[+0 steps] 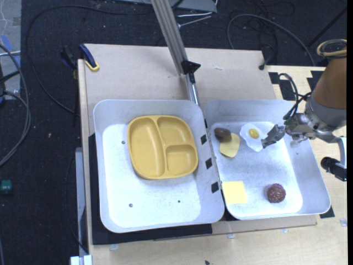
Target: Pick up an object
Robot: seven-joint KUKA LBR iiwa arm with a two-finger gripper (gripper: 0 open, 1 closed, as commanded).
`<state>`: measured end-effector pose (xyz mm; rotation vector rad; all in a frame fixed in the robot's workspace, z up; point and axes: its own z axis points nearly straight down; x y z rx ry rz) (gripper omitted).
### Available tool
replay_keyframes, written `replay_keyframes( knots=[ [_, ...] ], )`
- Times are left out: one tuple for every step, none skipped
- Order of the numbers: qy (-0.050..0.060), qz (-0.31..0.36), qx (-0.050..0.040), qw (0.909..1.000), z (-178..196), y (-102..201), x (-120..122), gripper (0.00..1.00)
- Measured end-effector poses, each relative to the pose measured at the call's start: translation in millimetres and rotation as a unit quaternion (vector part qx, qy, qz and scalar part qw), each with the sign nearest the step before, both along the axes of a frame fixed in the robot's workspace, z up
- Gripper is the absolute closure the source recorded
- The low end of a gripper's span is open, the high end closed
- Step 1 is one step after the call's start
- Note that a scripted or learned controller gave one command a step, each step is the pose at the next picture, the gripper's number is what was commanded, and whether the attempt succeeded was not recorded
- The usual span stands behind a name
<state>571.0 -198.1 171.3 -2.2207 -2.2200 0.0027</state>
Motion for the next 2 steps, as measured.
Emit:
replay_keyframes(
  knots=[
    [0.002,0.0,0.0007,1.0,-63,1,-7,0.0],
    [-0.001,0.0,-0.0005,1.0,-79,2,-6,0.0]
  ],
)
